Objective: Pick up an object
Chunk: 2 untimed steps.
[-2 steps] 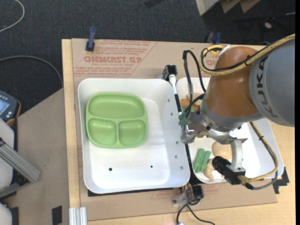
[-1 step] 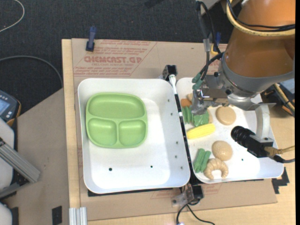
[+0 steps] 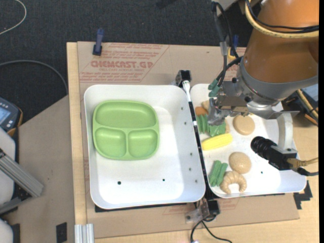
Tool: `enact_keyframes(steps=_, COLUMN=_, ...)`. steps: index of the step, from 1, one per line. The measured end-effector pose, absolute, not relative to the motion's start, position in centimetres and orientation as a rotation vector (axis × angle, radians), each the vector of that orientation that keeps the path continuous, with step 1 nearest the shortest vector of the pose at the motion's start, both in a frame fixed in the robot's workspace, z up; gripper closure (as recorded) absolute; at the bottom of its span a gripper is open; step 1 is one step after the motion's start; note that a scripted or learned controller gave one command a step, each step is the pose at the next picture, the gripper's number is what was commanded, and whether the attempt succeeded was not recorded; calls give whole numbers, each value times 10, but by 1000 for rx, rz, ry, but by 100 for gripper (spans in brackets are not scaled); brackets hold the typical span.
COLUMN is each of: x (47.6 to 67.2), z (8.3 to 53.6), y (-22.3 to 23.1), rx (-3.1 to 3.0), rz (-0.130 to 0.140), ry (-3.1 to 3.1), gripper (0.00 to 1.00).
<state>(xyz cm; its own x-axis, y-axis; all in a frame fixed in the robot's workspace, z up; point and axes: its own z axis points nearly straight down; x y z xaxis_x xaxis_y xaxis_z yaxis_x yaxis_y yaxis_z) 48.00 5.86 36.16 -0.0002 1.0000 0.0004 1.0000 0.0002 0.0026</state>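
Camera view: my jaws hang low in the right bin point(image 3: 283, 186), close to its inner wall. My own wrist hides their tips, so I cannot tell whether they are apart or together, and nothing shows clamped between them. Right at them, on the near side, lie a green bean pod point(image 3: 218, 130) and an ear of corn point(image 3: 216, 142), touching each other. A pale round bun point(image 3: 244, 124) sits just beside my jaws toward my arm. A croissant point(image 3: 234, 182) lies farther off on the near side. The green divided plate point(image 3: 125, 129) is well apart, in the left bin point(image 3: 101, 191).

I judge crowding the main risk. Closing here could catch pod and corn together, or nip the corn off-centre so its rounded side squirts out.
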Motion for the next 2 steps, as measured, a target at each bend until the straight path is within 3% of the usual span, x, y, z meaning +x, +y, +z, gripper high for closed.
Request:
enact_keyframes(steps=1, x=480, z=372, y=59, rx=2218, rz=5, ry=2220, gripper=100)
enact_keyframes(steps=2, x=479, z=336, y=95, rx=2221, rz=-7, ry=2229, gripper=100)
